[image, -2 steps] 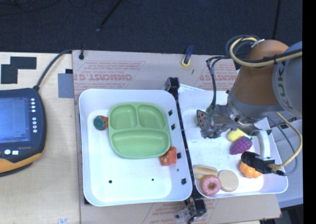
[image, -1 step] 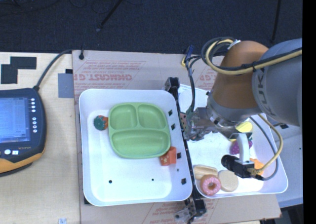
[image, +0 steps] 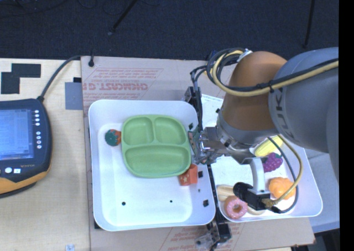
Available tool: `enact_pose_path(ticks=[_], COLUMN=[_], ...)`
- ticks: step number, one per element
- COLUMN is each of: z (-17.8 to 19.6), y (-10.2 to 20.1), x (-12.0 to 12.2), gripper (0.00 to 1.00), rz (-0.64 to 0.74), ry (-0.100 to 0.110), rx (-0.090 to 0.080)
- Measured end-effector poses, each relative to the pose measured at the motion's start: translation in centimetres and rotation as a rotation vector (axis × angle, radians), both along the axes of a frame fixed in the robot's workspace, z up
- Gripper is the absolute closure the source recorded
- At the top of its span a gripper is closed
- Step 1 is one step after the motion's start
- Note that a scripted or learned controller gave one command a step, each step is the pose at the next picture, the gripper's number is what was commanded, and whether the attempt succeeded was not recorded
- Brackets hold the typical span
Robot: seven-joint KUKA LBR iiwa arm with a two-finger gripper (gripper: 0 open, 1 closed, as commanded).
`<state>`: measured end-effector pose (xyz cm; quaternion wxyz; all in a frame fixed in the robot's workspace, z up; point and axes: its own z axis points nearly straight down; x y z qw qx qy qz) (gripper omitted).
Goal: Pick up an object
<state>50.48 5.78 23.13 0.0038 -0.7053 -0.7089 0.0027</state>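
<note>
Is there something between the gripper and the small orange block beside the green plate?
Nothing visible stands between them. The gripper sits at the green plate's right edge, and the orange block lies just below it on the left bin's floor.

Pale wood desk [image: 38, 216] across the lower part, lit evenly from above. Brown cardboard sheet [image: 124, 81] spread over its middle, printed with red mirrored lettering. Dark blue carpeted floor [image: 166, 12] beyond the far edge, crossed by thin black cables [image: 130, 2]. At the left, a grey handheld control pendant [image: 22, 145] with a lit blue screen, its cable running off toward the cardboard. Black blocky marks [image: 19, 76] near the desk's far left corner.
</note>
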Motion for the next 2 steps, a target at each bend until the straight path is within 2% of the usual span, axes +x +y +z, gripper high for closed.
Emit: enact_pose_path(ticks=[1,2], z=[0.1,-1.0], y=[3.8,3.9], x=[-0.8,-0.9], gripper=[1.00,1.00], rz=[0.000,-0.005], ry=[0.000,0.002], rx=[-0.001,-0.004])
